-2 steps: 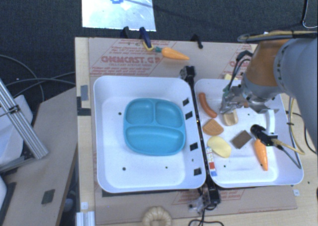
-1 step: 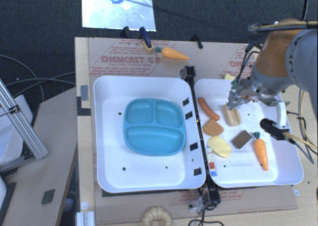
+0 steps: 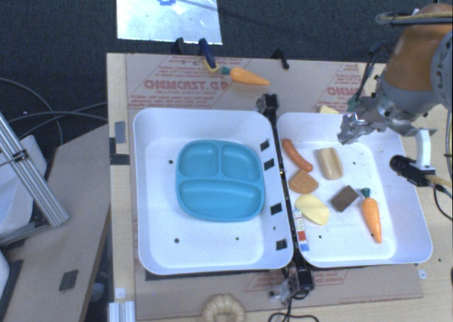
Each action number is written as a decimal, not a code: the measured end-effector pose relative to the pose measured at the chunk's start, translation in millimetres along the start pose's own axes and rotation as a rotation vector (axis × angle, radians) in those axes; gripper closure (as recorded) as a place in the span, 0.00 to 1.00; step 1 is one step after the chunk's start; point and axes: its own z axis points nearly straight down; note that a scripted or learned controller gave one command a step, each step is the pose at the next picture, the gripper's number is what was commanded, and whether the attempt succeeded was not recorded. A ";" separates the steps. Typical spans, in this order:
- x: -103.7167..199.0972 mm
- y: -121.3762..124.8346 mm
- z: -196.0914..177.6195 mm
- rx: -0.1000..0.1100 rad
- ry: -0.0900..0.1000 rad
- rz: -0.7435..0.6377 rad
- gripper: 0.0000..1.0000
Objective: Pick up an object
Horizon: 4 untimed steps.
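Nothing is picked up yet. The gripper (image 3: 352, 131) hovers over the right bin (image 3: 410, 243), near the bread (image 3: 328, 163); its grip state I cannot tell.

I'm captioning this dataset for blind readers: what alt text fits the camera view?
A grey robot arm's gripper hangs over the top of the right bin, above a sausage, bread piece, brown block and carrot. The left bin holds a blue divided plate; another carrot lies outside, behind it.
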 end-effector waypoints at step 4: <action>122.8 18.2 -20.1 0.005 0.003 -0.007 1.00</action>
